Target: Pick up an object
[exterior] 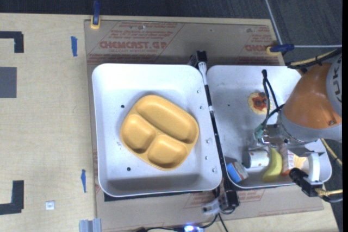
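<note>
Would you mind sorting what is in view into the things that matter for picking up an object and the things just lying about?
For the job:
- claw, low in the right bin
- banana
- white cup
- blue item
- small red and yellow item
- yellow divided tray in the left bin

Lying about:
- cardboard sheet
- yellow clamp
- blue tape marks

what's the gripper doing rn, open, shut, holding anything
gripper: low in the right bin, over the cluster with the banana; a grasp cannot be told.
</note>
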`<move>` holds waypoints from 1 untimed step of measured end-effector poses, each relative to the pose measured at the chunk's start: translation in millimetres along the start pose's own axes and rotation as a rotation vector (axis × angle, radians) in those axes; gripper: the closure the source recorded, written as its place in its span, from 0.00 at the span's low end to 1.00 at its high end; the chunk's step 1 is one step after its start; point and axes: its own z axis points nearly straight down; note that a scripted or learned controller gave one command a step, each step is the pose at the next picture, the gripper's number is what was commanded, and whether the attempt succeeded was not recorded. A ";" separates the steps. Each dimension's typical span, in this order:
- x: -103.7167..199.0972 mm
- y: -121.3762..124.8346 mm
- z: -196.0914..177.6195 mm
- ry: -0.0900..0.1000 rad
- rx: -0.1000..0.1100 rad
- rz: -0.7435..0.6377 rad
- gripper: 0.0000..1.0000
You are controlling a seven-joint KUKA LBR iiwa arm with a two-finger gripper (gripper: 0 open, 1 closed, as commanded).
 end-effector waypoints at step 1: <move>62.2 52.1 -86.8 0.005 0.013 -0.003 1.00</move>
